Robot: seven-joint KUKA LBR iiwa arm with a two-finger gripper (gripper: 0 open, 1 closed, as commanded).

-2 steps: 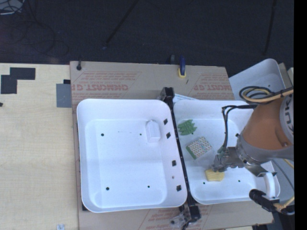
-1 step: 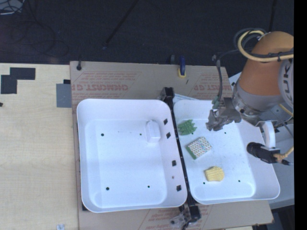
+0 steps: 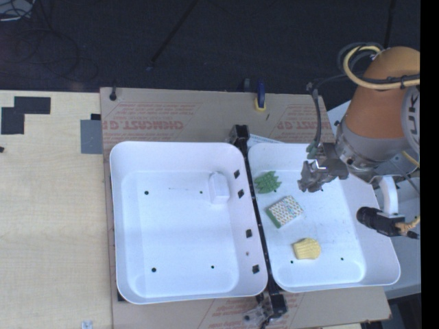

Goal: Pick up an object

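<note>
From the camera above, the surface (image 3: 55,204) carries two shallow white bins side by side. The right bin (image 3: 363,266) holds three small things. A green leafy piece (image 3: 267,181) lies near the bin's upper left, close to the divider between the bins. Just below it, toward five o'clock, sits a flat square pad with a dotted green-and-white face (image 3: 285,211), turned so its corners point roughly to twelve, three, six and nine o'clock, with no clear long axis. Farther down, again toward five o'clock, lies a small yellow block (image 3: 306,249), its longer side running about nine to three o'clock, slightly tilted.

The arm reaches in from the right, its orange band (image 3: 381,91) at the upper right of the picture. The tool (image 3: 313,178) hangs over the upper middle of the right bin, at three o'clock from the green piece and at about one o'clock from the dotted pad, apart from both. Whether it is open or closed cannot be told; nothing is seen held in it.

The left bin (image 3: 137,266) holds a small white object (image 3: 219,187) near its upper right, its long axis running twelve to six o'clock.
</note>
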